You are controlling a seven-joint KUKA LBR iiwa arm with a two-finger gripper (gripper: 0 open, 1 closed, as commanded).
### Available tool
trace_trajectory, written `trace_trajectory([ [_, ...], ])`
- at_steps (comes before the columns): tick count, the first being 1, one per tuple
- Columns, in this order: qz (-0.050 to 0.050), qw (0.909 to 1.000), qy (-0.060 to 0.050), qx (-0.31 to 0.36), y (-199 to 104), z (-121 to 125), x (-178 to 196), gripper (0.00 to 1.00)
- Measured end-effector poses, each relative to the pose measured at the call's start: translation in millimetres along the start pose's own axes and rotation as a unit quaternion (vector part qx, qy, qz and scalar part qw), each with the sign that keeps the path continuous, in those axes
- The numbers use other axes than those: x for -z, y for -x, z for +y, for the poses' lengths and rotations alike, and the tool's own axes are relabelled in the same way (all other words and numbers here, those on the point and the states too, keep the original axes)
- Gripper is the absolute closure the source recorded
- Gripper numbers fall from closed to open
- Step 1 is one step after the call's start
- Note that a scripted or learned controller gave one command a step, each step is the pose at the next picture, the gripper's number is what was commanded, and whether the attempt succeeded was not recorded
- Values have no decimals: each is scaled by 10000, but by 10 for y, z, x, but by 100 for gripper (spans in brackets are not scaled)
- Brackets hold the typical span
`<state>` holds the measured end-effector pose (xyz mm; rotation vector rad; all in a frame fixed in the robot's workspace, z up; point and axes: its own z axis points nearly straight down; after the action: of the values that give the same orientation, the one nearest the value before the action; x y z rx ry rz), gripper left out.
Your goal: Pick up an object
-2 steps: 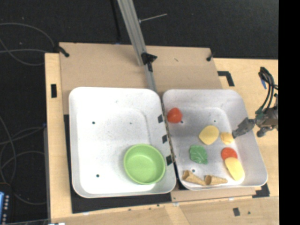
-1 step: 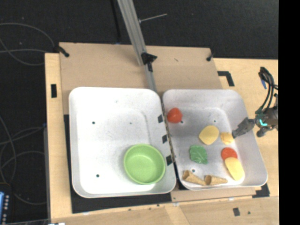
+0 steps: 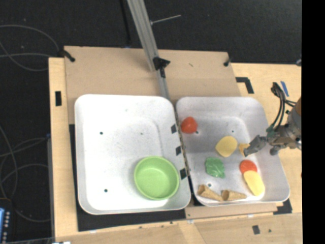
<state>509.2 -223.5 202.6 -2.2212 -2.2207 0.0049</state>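
At the right edge of the right-hand bin (image 3: 254,108), the gripper (image 3: 254,145) reaches in over the rim, its dark fingers pointing toward the bin's middle. Whether those fingers are spread or closed cannot be told at this size, and nothing can be made out between them. The tips sit just beside a small yellow-orange bit (image 3: 244,150) near the right wall, though contact cannot be judged.

Inside this bin, a yellow piece (image 3: 226,146) lies near the centre, just left of the gripper. A red ball (image 3: 189,125) rests close to the left wall, toward the far side. A green leafy piece (image 3: 215,168) lies in the middle toward the near edge. By the near right corner, a red piece (image 3: 248,165) touches a longer yellow piece (image 3: 254,183) that lies just nearer the rim. Along the near edge, two tan cones (image 3: 219,193) lie on their sides.

The left-hand bin (image 3: 101,116) holds a green bowl (image 3: 156,177), upright, in its near right corner. Both bins sit side by side on the tan bench (image 3: 193,75), and a grey metal post (image 3: 144,32) rises from behind the gap between them.
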Motion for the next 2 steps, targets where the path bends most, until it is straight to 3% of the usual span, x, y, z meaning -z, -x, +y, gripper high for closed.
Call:
trace_trajectory([
  [2, -25, 10000, 37, -9, -63, -14, -1013, 0],
])
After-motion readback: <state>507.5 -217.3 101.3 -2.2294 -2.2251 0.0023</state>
